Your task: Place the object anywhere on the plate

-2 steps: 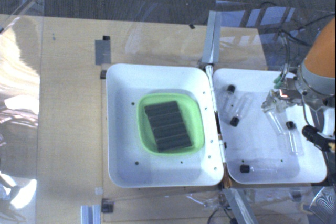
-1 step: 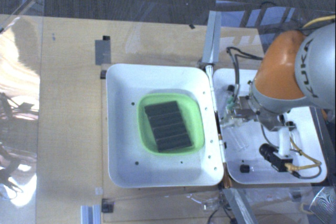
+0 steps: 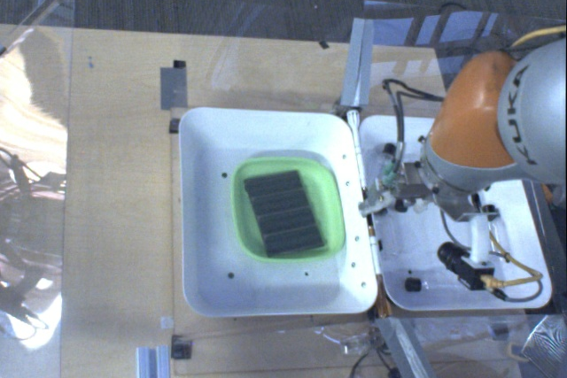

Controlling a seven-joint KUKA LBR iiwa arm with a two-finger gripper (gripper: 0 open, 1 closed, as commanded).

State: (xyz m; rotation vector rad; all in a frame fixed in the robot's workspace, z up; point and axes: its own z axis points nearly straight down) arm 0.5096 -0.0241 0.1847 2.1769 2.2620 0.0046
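Observation:
A dark grey ridged rectangular block (image 3: 283, 212) lies flat on the green plate (image 3: 333, 190) in the middle of the left bin (image 3: 204, 190). It sits slightly turned, and green rim shows all around it. My gripper (image 3: 379, 197) hangs over the left edge of the right bin (image 3: 523, 297), just right of the wall between the two bins. It is apart from the block and the plate, and I see nothing in it. The orange band and grey wrist hide most of it from above.
The arm covers much of the right bin's upper half. A small black thing (image 3: 412, 284) lies near that bin's front edge. A grey metal post (image 3: 357, 66) stands behind the divider. Wooden bench surrounds both bins.

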